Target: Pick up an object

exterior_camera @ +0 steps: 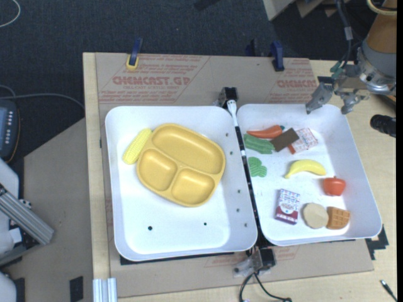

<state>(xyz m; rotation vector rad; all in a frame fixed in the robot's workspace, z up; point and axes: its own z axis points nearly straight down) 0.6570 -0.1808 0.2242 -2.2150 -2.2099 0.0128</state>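
Grey two-finger gripper (330,103) hangs spread and empty at the upper right of your frame, over the right white bin's (362,168) top rim; nearest, lower left, lies probably a red plastic chili (265,131).

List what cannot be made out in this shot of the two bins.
- Arm: cut off by the camera view's top and right edges.
- Gripper: small and blurred above the right bin; whether anything sits in it is unclear.
- Dark brown piece: hides part of the green vegetable and red pepper.
- Small carton: print too small to read.
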